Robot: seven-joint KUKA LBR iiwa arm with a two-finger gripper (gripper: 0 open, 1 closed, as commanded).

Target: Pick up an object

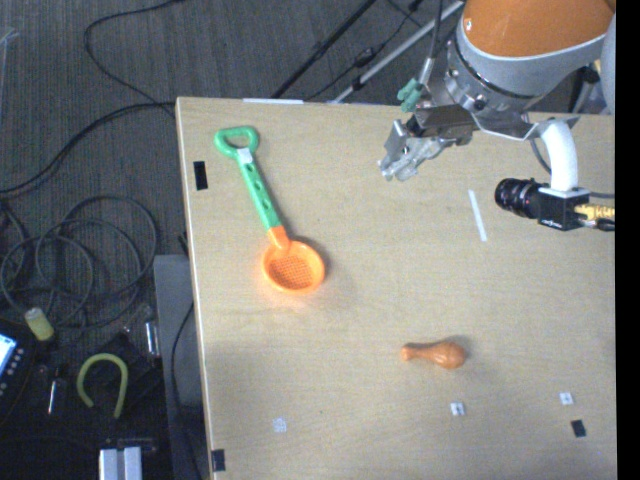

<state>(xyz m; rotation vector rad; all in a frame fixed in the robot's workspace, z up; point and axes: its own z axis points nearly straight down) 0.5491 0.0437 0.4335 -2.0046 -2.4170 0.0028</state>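
Three loose things lie on the pale wooden board (380, 298), and each of them is apart from the others. Nearest to the left edge is a toy sieve spoon (266, 211). It has a green handle with a loop at the far end, and its round orange mesh bowl points toward the near side. It lies flat, slanted a little across the board.

Toward the near right lies a small orange pear-shaped piece (437, 353), on its side, with the thin end pointing left. I cannot say what it is exactly. A thin white stick (478, 215) lies flat farther back on the right, almost in line with the depth of the board.

I see the gripper (402, 163) over the far middle of the board, pointing down and to the left. It is between the sieve spoon and the white stick, closer to the stick, and well apart from the orange piece. From this angle I am not able to judge how wide it stands, and I see no object in it. All three things rest on the board.

Some small black and white marks (457, 408) are fixed on the board near its edges. On the dark floor to the left, black cables (80, 238) lie in loops.
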